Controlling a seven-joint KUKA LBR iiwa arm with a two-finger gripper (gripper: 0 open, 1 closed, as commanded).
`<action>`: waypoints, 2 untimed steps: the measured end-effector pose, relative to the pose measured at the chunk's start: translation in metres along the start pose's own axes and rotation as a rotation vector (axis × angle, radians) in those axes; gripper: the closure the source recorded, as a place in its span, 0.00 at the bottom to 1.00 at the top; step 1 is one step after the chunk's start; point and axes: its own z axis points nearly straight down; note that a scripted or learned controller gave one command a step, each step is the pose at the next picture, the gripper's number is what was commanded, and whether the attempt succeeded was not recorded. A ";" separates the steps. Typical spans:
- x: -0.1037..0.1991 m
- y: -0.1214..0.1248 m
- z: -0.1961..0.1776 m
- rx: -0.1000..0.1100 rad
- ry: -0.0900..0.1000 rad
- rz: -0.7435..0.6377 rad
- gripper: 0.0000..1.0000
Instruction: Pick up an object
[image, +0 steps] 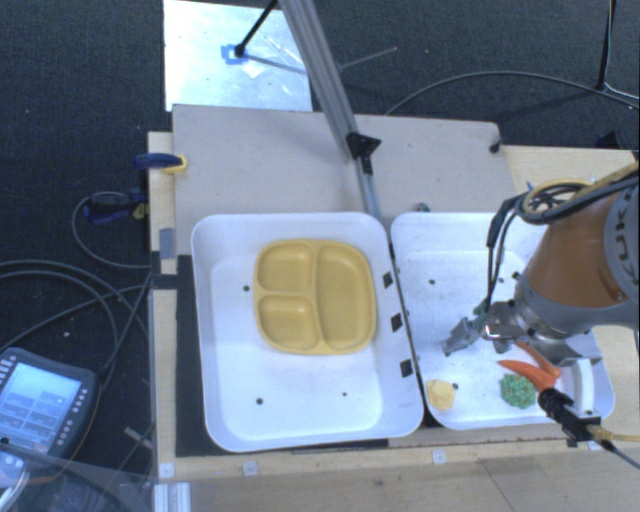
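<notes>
The right bin (440, 260) holds three small things near its front edge: a pale yellow lump (440, 393), a green bumpy piece (517, 391) and an orange carrot-like piece (531, 368). My gripper (462, 337) hangs low over the middle of this bin, pointing left. It is above and slightly right of the yellow lump and left of the orange piece. Nothing shows in its grasp. The grey and orange arm (585, 265) covers the bin's right side.
The left bin (215, 330) carries a yellow three-compartment plate (313, 296). A slanted metal pole (335, 95) runs from the top down to the gap between the bins. Cables and a pendant (35, 400) lie on the floor at left.
</notes>
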 end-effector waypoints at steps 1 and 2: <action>0.000 0.000 0.053 0.001 0.000 0.000 0.00; 0.000 0.001 0.039 -0.006 0.000 0.000 1.00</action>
